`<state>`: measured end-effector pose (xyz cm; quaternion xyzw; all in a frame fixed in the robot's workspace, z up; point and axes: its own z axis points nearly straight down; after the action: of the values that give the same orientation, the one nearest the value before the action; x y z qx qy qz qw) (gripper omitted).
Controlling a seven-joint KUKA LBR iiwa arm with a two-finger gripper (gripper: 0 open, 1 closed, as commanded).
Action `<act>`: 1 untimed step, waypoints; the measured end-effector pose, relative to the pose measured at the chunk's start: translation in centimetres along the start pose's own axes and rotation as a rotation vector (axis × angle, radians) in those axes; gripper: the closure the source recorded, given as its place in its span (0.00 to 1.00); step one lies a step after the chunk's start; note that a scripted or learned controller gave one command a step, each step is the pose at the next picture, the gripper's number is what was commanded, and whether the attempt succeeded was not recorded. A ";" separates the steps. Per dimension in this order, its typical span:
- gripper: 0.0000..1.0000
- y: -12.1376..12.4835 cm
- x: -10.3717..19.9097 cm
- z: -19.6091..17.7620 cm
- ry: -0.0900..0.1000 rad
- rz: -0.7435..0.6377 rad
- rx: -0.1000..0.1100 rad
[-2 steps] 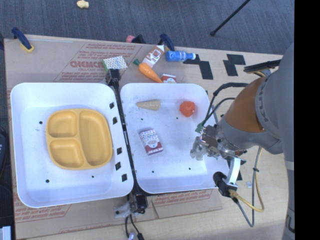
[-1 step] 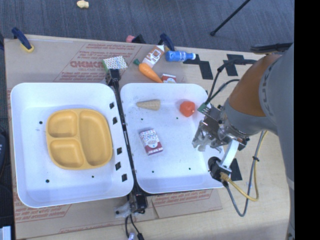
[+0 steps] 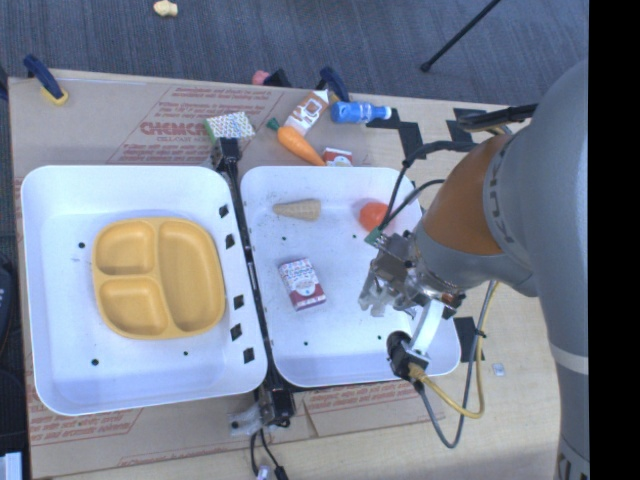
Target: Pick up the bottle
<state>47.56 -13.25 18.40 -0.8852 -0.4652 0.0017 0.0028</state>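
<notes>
Worktop: brown cardboard-covered worktop bearing two shallow white bins side by side.
Left bin: white bin holding a yellow three-section plastic plate.
Right bin: white bin with a tan cone, a small red-and-white carton, and an orange-red ball near its far right corner.
Bottle: blue plastic bottle lying on the worktop at its far edge, beyond the right bin, beside an orange carrot and a white-and-orange bottle.
Jaws: grey metal gripper low over the right bin's right side; cannot tell whether the jaws are wide or narrow.
</notes>
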 end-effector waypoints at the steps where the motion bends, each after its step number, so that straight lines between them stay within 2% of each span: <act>1: 1.00 2.1 -3.1 1.5 0.001 0.245 -0.002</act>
<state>47.58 -16.97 16.86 -0.9354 -0.3535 0.0013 0.0018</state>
